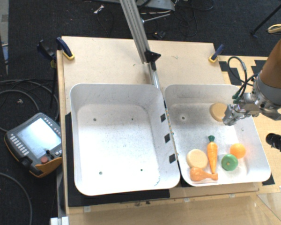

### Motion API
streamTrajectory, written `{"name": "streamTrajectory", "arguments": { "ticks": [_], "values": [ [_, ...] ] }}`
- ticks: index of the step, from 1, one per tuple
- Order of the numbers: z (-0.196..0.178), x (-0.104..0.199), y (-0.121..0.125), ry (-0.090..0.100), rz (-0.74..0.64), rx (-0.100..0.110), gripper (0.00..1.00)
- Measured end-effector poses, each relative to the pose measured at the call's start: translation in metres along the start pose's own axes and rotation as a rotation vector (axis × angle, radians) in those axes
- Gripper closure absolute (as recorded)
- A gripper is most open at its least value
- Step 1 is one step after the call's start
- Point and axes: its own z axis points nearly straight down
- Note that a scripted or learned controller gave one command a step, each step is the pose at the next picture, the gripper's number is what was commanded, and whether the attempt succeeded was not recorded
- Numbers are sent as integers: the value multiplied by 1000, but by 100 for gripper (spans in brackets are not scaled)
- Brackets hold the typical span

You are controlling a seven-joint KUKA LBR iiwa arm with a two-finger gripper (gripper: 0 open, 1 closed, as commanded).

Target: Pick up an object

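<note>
The right bin (196,95) holds several toy foods. A tan round piece (218,111) lies near its back right. At the front lie a cream round slice (196,158), an orange carrot (212,152), a green round fruit (229,161), an orange ball (238,150) and an orange drumstick-shaped piece (202,174). My gripper (229,118) hangs low at the right side of this bin, right beside the tan piece and touching or nearly touching its right edge. Nothing shows between the fingers.
The left bin (84,125) stands beside the right one. A slanted metal pole (136,25) crosses the back of the bench. Clamps sit at the bench's back corners (65,50). A teach pendant (35,144) lies on the floor at the left.
</note>
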Motion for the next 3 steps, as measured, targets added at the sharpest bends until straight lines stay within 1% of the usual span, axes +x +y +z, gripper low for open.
{"name": "streamTrajectory", "arguments": {
  "ticks": [1, 2, 3],
  "values": [
    [11, 53, 16, 0, 0, 1, 100],
    [11, 102, 17, 0, 0, 1, 100],
    [4, 160, 22, 0, -1, -1, 100]
  ]
}}
